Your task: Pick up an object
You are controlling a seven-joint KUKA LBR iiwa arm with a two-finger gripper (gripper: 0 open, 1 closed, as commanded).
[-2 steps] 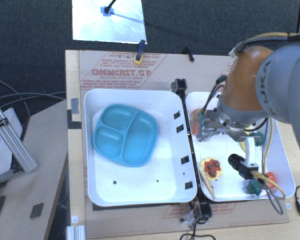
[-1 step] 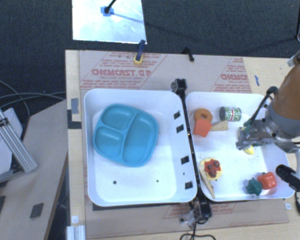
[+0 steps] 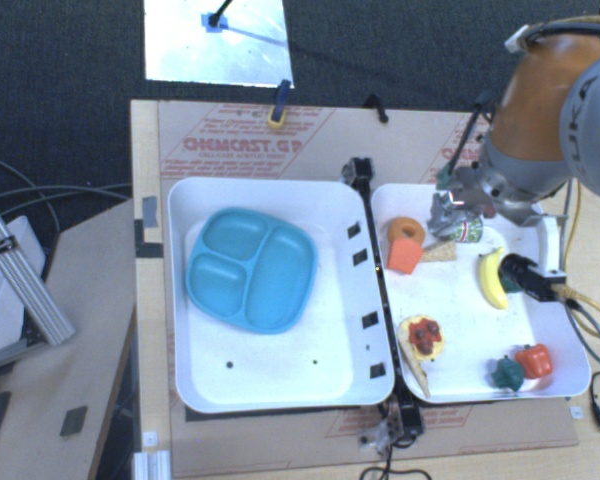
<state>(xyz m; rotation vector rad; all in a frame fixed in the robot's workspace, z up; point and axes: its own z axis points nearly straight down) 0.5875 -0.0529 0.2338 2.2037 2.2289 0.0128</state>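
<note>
The tool (image 3: 450,211) hangs over the far part of the right shallow white bin (image 3: 570,368); whether it is wide or narrow cannot be told. A small green-and-white can (image 3: 468,231) lies on its side just beside the tool, long axis left to right. A yellow banana (image 3: 492,279) lies nearer, pointing front to back

Dark grey carpet (image 3: 60,58) covers the floor around a counter (image 3: 150,298) topped with printed cardboard (image 3: 240,143). A reflective metal sheet (image 3: 215,28) lies on the floor at 12 o'clock. Black cables (image 3: 40,193) trail at 9 o'clock beside a slanted aluminium rail (image 3: 20,268).
</note>
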